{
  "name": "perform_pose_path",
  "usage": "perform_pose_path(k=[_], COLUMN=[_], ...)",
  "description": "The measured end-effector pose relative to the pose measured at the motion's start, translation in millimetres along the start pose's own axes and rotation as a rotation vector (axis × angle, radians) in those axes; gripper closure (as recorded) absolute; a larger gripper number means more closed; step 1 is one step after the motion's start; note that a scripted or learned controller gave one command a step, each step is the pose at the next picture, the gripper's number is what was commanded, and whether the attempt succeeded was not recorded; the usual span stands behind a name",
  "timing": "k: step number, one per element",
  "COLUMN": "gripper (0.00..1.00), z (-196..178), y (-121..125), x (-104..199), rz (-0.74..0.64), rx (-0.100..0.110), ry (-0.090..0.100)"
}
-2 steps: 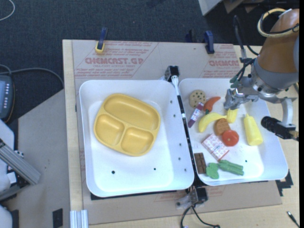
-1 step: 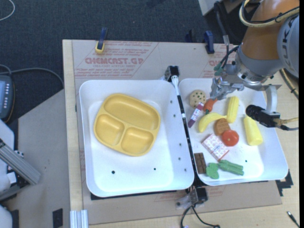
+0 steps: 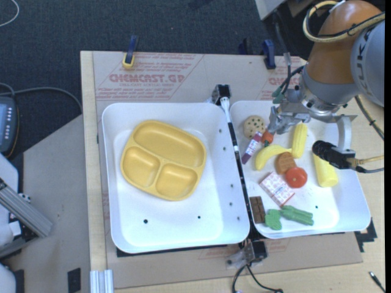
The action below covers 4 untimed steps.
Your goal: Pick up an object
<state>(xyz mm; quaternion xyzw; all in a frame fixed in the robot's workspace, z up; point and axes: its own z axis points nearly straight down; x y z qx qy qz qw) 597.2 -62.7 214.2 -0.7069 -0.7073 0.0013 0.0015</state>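
Note:
My gripper hangs low over the back of the right bin, under the grey and orange wrist. It sits just right of a round speckled cookie and left of a corn cob. Directly below it lie a red and purple tube and a banana. A brown bun, a red tomato, a yellow block, a pink and white packet, a chocolate bar and a green toy fill the rest of that bin. I see nothing held.
The left bin holds a yellow divided plate. A ridge where the two bin walls meet runs between the bins. Clamps stand on the bench's back edge.

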Motion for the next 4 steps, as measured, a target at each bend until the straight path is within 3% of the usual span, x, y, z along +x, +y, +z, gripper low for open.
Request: perform_pose_path(k=[4], gripper=[1.0], z=[-8.6], y=[3.8], x=[10.3], rz=[-0.001], rx=[-0.006], ry=[-0.001])
